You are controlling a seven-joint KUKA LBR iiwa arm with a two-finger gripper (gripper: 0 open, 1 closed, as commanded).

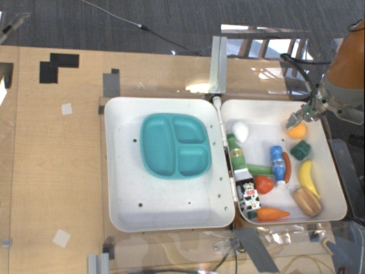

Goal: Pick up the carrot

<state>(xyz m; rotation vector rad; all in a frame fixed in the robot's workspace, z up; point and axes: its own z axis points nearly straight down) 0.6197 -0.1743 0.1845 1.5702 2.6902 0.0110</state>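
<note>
Carrot [272,213], near edge of right bin [336,210]: untouched; gripper [300,117] far-side above orange fruit [296,131], jaw state indiscernible.

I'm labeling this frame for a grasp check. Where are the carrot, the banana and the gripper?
carrot [273,213], camera view, middle of its orange body.
banana [308,178], camera view, middle of its yellow curve.
gripper [300,119], camera view, between its fingertips, above an orange fruit [296,132].
</note>
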